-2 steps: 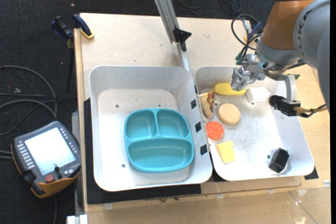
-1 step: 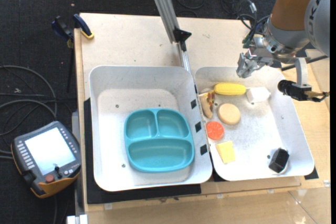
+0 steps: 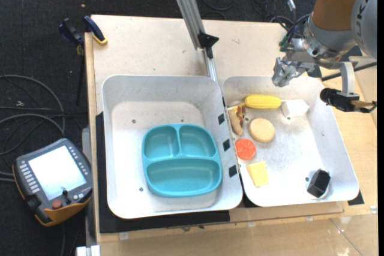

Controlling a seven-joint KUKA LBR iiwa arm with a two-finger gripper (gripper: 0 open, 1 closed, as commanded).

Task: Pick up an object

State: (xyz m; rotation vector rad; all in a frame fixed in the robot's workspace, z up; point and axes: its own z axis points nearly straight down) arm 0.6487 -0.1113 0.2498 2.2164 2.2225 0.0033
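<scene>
We see the gripper (image 3: 283, 76) hanging over the far edge of the right bin (image 3: 336, 147), holding nothing, and we cannot tell how it is set. In that bin lie a corn cob (image 3: 262, 102) touching a white block (image 3: 294, 108), a tan round cookie (image 3: 261, 130), an orange slice (image 3: 245, 148), a yellow cheese wedge (image 3: 258, 174), a black piece (image 3: 318, 183) in the near right corner and a brownish item (image 3: 239, 119) against the left wall. The left bin (image 3: 120, 129) holds a blue divided plate (image 3: 180, 159), and we can read no writing or labels anywhere.
</scene>
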